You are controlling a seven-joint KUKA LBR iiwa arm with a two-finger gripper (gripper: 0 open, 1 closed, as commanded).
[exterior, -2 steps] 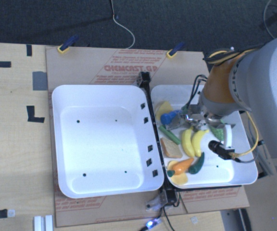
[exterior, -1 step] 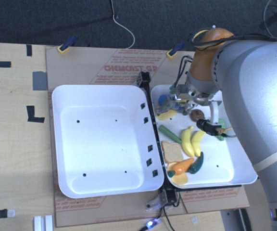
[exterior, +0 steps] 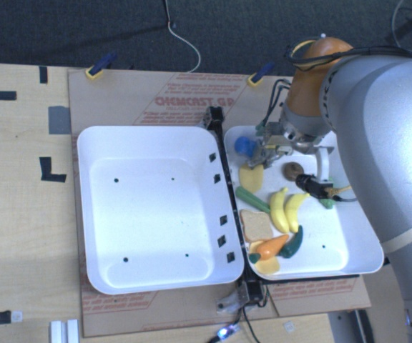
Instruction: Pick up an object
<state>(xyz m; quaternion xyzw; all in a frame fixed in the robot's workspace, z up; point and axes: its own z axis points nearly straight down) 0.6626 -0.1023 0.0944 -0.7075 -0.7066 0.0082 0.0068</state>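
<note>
Toy food is heaped in the right-hand bin: bananas, a slice of toast, a carrot, a blue ball at the back. The gripper hangs low beside that ball, over a pale yellow piece, likely choosing between them. Whether its claw is spread or pressed together, I cannot tell. The left bin waits alongside.

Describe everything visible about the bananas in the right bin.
The bananas are a small yellow bunch, apparently two, of glossy toy-like plastic. They lie flat near the middle of the right bin, curving from upper right to lower left. A green stick-like piece lies at their left, the bread slice just below it, and a dark green vegetable at their lower end.
</note>
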